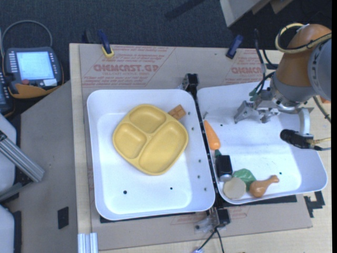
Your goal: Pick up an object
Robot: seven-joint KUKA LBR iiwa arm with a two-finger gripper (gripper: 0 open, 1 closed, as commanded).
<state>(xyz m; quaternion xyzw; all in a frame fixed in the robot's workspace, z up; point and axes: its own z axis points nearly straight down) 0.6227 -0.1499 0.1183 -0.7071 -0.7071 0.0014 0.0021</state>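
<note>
Two-finger metal gripper (254, 111) hangs over right white bin (310, 173)'s bare upper area, jaws apart, holding nothing; likely poised to descend; orange plastic carrot (211, 135) lies near, along the bin's left wall.

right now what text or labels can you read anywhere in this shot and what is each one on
"CHEMCAST GP": red print on the brown board under the bins, behind the left bin.
The same red print repeats behind the right bin, partly cut off and not fully readable.
Smaller red lines around both prints: too blurred to read.
Handheld screen at far left: lit, contents too small to read.
</note>
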